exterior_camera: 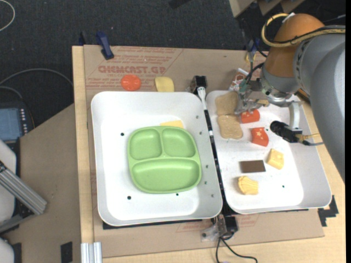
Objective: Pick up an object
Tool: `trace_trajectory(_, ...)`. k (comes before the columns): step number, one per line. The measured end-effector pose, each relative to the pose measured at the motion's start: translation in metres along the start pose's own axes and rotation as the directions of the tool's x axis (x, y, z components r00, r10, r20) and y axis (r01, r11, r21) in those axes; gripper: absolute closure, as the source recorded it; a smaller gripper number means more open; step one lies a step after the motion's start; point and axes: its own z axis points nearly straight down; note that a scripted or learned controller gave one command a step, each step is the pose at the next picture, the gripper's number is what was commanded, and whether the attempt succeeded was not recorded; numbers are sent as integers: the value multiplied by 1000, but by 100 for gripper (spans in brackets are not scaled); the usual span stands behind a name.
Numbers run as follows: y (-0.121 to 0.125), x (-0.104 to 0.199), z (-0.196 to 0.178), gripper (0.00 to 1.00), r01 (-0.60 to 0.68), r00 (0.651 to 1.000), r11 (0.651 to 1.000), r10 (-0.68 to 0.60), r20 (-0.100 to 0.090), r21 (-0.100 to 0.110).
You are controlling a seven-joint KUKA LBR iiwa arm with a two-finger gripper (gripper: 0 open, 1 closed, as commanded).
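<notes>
Hovering end effector (247, 107) over red piece (250, 115), far side of right bin (307, 190); finger state we cannot tell; likely lining up grasp.

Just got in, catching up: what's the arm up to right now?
The grey KUKA arm has its gripper down in the right white bin, over a small red block near the far edge. Whether it has a grip is unclear. Around it lie tan bread-like slices, another red piece, yellow chunks and a brown rectangle. A green divided plate sits in the left bin.
</notes>
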Motion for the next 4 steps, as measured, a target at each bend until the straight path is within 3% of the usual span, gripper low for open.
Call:
trace_trajectory(1, -3, -87, 13, 100, -10, 1000, 1000, 10, 4, 3)
trace_trajectory(2, -1, -9, -38, 100, 2, 1000, 1000, -2, -3, 4)
trace_trajectory(3, -53, 80, -90, 100, 6, 1000, 1000, -5, -7, 10)
trace_trajectory(4, -71, 138, -118, 100, 3, 1000, 1000, -3, -4, 8)
